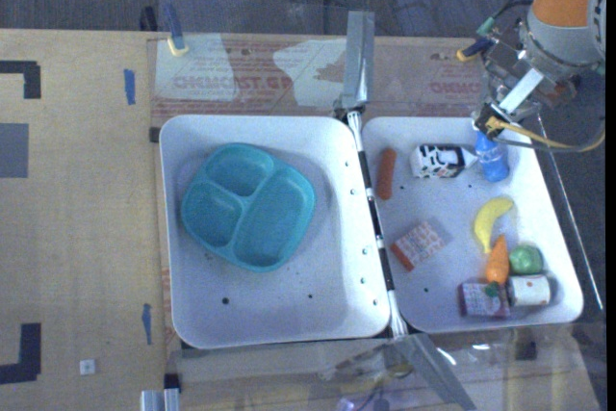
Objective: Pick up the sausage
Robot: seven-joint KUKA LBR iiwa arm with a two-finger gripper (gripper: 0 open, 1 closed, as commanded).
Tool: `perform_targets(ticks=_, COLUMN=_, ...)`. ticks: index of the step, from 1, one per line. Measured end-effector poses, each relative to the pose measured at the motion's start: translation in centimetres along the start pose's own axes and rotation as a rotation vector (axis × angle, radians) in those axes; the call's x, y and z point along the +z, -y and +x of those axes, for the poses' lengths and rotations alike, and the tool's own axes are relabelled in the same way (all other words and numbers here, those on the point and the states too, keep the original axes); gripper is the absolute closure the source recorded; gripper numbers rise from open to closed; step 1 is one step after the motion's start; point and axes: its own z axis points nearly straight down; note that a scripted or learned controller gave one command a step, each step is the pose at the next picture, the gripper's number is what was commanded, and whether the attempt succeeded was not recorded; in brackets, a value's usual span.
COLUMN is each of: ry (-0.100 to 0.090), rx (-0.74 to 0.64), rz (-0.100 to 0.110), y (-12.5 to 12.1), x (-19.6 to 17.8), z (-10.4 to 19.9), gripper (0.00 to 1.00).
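The sausage (386,172), a reddish-brown link, lies lengthwise along the left wall of the right bin (568,303), near its far end. My gripper (502,99) hangs over the far right corner of that bin. It is well to the right of the sausage and just above a blue bottle (493,160). Nothing shows between the gripper and the sausage except a black-and-white cow toy (438,161).
The right bin also has a pink box (420,244), a banana (492,218), a carrot (497,258), a green ball (526,258), a small can (531,290) and a purple packet (481,299). A teal divided plate (248,204) sits in the left bin (183,303).
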Motion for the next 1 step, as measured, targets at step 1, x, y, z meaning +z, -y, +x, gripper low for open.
perform_targets(ticks=1, ry=-0.001, rx=-0.49, rz=-0.002, y=4.0, x=-10.42, z=3.7, gripper=1.0)
